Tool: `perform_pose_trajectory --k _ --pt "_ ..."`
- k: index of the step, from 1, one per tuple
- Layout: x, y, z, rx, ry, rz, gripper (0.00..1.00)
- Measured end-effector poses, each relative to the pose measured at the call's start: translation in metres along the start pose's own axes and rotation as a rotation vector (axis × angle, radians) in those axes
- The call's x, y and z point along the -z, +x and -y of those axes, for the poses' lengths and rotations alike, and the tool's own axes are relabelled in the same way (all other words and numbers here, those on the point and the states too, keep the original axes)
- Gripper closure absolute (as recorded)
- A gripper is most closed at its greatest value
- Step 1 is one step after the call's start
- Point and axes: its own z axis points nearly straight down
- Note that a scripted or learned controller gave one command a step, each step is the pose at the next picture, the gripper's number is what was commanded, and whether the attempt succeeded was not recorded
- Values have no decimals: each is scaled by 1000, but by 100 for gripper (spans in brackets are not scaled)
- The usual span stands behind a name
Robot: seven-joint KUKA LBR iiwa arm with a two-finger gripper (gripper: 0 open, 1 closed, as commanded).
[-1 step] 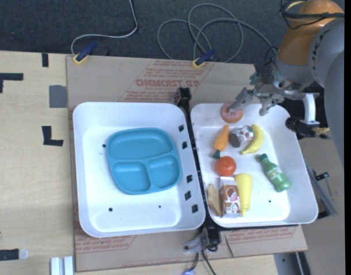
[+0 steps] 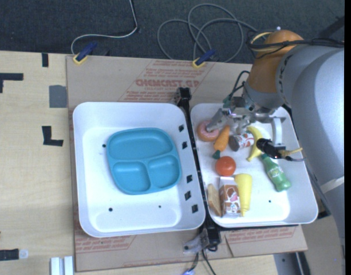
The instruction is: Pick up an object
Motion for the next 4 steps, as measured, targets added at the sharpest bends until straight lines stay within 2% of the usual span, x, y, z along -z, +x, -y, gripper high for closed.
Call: perform_pose_trajectory --k 1,2,3,4 --pt "-10 11 13 -6 -12 15 0" --pt "-4 19 13 -2 -7 0 100" --pt "99 60 77 1 0 -2 100" --pt "82 77 87 1 3 -2 100"
